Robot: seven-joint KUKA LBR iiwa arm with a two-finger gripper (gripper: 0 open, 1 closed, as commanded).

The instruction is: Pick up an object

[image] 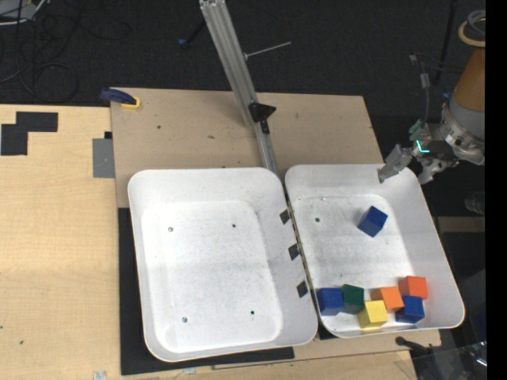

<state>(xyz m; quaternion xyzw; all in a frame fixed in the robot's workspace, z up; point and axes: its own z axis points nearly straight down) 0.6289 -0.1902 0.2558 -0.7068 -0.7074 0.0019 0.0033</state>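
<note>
Claw (412, 163) hangs over far right rim of right white plastic bin (440, 236), jaws spread wide, holding nothing. Approach step imo. Lone blue cube (372, 221) sits nearby; next I drop & centre over it.

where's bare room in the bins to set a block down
The left bin has open floor wall to wall. In the right bin, room lies between the lone blue block and the block cluster, which crowds the near edge.
</note>
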